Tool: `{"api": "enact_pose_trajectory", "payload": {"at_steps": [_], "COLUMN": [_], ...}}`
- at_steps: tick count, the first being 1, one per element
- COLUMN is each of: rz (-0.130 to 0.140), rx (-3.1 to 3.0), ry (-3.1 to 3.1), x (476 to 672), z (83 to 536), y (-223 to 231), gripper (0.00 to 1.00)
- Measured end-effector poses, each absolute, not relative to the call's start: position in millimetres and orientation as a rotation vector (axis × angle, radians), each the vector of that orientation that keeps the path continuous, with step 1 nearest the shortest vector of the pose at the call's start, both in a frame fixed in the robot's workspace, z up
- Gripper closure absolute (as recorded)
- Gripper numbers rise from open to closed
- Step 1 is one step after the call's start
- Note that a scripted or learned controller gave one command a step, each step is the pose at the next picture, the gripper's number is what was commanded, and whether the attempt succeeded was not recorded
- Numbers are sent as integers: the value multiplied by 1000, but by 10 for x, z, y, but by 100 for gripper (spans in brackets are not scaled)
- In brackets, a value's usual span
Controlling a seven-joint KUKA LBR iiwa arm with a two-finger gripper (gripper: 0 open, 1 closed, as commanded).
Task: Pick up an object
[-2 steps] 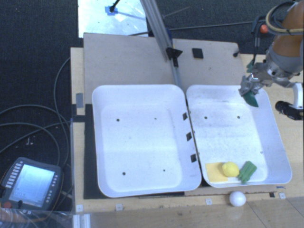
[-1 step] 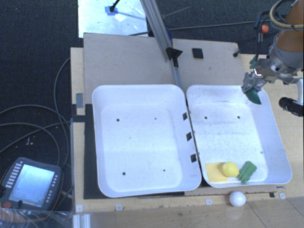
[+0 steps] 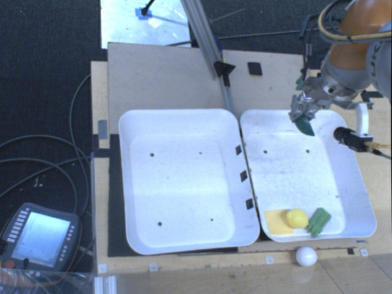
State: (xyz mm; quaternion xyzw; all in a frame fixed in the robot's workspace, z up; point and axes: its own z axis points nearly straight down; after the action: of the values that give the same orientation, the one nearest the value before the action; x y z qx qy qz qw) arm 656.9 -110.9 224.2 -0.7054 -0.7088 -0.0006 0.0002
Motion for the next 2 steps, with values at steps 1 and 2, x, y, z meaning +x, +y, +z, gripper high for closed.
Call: {"api": "enact_pose_trajectory", "payload": {"at_steps": [1,2], "rz": [-2,-2], "rx": [-2215,-2216], "ry": [-2227,-2227], "x": [6534,6582], "z": [2184,2114], "y": [-537,19], "gripper": [100,100]}}
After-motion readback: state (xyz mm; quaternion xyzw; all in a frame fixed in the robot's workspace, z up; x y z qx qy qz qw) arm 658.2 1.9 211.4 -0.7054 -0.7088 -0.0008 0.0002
